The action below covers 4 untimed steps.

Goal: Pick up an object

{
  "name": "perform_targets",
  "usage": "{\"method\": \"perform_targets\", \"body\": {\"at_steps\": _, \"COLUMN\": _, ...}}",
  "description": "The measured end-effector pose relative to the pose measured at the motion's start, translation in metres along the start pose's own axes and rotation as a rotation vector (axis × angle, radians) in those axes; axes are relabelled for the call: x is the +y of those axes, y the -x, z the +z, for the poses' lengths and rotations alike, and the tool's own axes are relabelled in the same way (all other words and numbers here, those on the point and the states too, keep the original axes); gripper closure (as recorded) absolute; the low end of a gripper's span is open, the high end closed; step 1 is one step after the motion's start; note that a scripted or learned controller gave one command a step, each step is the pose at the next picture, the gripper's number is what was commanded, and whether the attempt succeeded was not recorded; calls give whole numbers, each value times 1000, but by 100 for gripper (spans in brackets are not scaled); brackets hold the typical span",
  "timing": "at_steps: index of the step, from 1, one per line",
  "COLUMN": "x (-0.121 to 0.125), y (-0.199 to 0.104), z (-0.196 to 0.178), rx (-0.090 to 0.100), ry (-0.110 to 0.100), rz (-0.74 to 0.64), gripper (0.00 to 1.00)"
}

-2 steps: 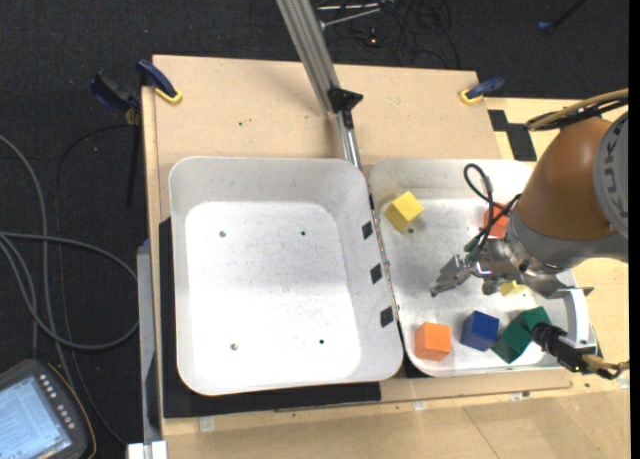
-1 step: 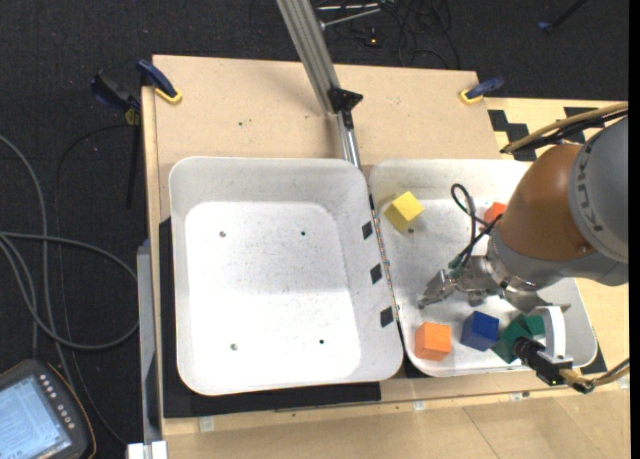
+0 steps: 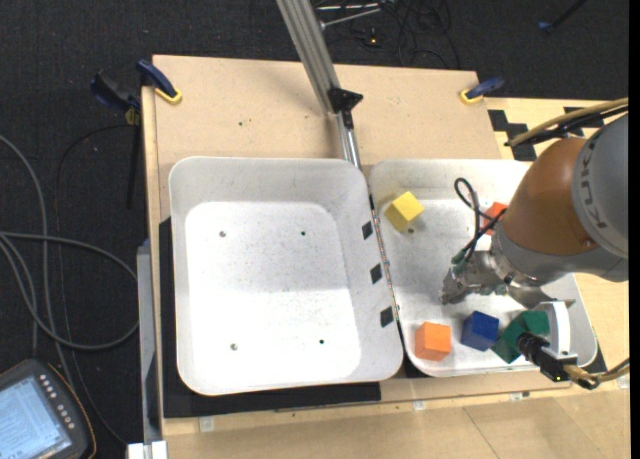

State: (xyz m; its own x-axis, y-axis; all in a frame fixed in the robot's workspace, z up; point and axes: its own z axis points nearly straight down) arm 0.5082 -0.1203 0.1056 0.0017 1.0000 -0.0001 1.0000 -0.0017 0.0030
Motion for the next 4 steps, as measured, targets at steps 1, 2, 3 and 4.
{"method": "perform_targets", "body": {"at_steps": 1, "x": -6, "y": 2, "z": -59, "rx": -1, "ry": 3, "rz": -3, "gripper": 100}}
{"method": "perform_targets", "body": {"at_steps": 2, "x": 1, "y": -1, "z": -122, "rx": -2, "ry": 5, "rz": -5, "gripper": 100}}
{"method": "perform_targets", "body": {"at_steps": 3, "x": 2, "y": -1, "z": -147, "rx": -2, "ry": 2, "rz": -5, "gripper": 100}}
{"method": "perform_targets", "body": {"at_steps": 4, "x": 8, "y": -47, "z": -145, "rx": 1, "ry": -2, "rz": -9, "gripper": 100}}
